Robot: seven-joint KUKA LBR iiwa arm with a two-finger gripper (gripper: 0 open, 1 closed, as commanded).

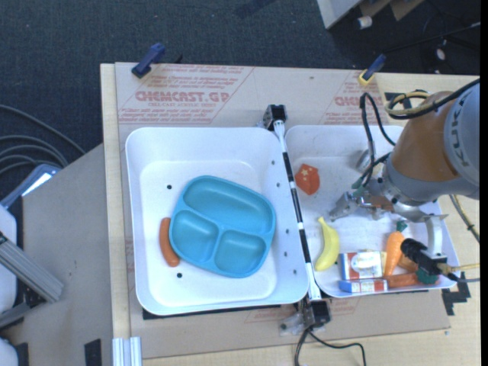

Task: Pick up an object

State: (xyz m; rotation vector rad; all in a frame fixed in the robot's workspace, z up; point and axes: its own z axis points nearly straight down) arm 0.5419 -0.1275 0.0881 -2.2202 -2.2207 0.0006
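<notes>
My gripper [353, 203] hangs low over the middle of the right bin [335, 145], below the orange band of the arm. A red-orange tomato-like piece [307, 178] lies to its left, near the bin's divider. A yellow banana [328, 244] lies just below and left of the gripper, apart from it. An orange carrot [393, 252] stands to the lower right, beside a small red, white and blue box [364, 272]. Nothing shows held in the gripper.
The left bin [145, 204] holds a blue divided tray [221, 226] with an orange-red sausage [168, 242] against its left side. Black clamps [274, 116] sit on the divider between the bins. The arm covers the right bin's right half.
</notes>
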